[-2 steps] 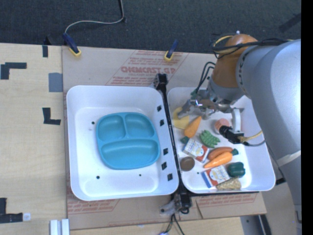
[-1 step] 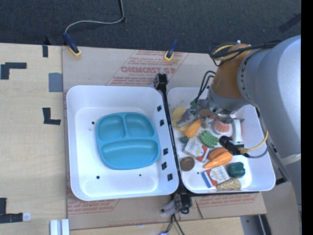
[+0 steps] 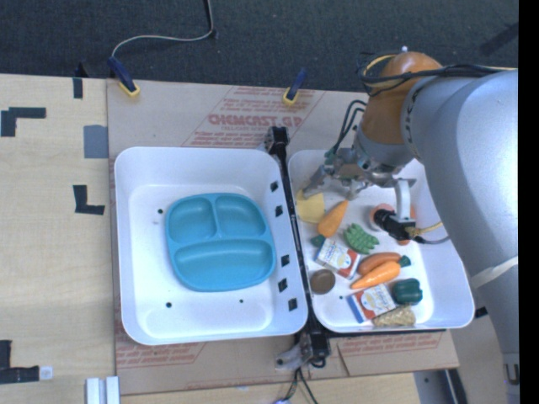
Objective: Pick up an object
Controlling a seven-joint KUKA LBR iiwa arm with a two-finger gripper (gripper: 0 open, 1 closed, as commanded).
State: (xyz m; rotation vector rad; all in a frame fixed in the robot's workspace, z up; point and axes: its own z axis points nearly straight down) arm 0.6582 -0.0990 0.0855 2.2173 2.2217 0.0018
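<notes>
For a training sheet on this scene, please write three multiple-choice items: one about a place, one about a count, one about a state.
1. Where does the blue divided plate lie?
A. In the left bin
B. In the right bin
C. On the cardboard outside the bins

2. How many compartments does the blue divided plate have?
A. One
B. Three
C. Six

3. In what state is the arm's hand?
A. Raised far above the dark floor beyond the bench
B. Low over the right bin, near the toy food
C. Resting on the blue divided plate

Answers:
1. A, since the plate sits inside the left bin.
2. B, since two small sections show above one wide section.
3. B, since the hand hangs over the right bin, close to the yellow piece and the upper carrot.
</notes>
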